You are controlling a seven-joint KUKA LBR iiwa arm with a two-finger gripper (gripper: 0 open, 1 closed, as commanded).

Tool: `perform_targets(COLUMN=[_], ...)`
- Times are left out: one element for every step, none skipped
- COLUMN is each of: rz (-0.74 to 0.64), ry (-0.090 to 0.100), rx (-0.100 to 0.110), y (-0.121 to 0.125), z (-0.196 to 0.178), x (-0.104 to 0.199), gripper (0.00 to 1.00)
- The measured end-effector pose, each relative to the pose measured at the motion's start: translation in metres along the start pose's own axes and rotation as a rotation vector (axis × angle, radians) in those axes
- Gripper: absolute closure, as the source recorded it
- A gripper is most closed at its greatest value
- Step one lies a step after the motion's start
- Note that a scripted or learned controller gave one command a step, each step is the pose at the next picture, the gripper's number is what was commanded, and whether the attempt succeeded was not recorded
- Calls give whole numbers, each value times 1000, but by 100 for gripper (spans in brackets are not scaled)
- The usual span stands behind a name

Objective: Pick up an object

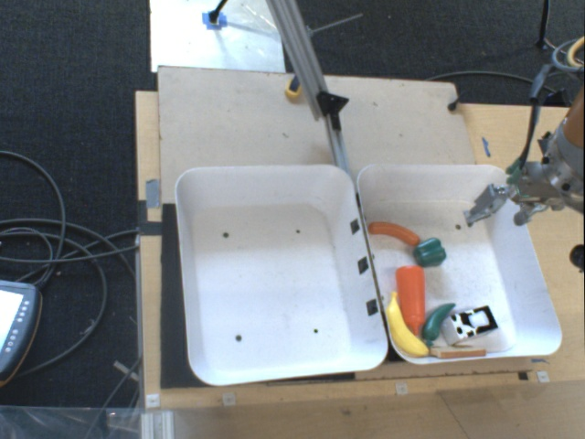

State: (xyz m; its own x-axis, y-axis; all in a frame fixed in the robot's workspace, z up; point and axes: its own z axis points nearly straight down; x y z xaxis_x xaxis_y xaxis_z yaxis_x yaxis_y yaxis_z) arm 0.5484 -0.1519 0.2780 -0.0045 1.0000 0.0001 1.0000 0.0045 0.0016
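Your pincer (484,206) hangs over the upper right corner of the right bin (530,273), and you cannot tell from this view how it is set; nothing shows in it. Every candidate lies below and to its left, crowded toward the bin's lower end, probably because that end sits lower. Nearest is the teal pepper-shaped piece (430,253), smooth and lumpy, touching the curved orange sausage shape (393,232). Further down, 3 glossy plastic pieces pack together: an orange carrot-like stick (411,297), a yellow banana (403,327) and a green pod (437,320). Beside them rests a black-and-white block (472,324). The left bin (196,245) sits well away.
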Motion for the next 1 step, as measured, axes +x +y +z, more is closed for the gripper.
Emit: perform_targets(rz=[1], ry=[0], rx=[-1], y=[0], z=[0], x=[0], gripper=[0])
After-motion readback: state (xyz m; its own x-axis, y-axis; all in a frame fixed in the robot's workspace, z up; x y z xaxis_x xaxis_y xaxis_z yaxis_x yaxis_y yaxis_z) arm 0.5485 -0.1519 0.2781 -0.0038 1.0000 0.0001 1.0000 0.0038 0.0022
